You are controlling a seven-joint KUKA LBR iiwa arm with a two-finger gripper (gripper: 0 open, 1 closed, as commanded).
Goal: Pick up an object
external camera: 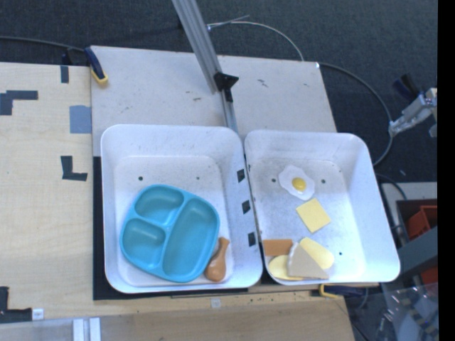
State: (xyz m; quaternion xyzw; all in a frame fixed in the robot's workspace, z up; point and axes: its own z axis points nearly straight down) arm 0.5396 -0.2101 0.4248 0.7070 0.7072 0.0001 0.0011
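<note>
The right bin (pixel 355 148) holds a fried egg (pixel 297 182), a yellow cheese square (pixel 313 214), an orange-brown block (pixel 277 247) and a beige and yellow wedge (pixel 307 258) lying on a yellow piece at the front. In the left bin (pixel 114 148) a blue divided plate (pixel 170 233) lies with a brown drumstick (pixel 219 260) against its right side. My gripper (pixel 411 114) appears as a pale metal piece at the right edge, outside and above the right bin's far corner, well away from every object.
A slanted metal rail (pixel 195 30) with a black clamp (pixel 225 82) reaches down to the seam between the bins. Cables (pixel 355 84) run over the dark floor behind the right bin. Grey and red hardware (pixel 423 233) stands at the lower right.
</note>
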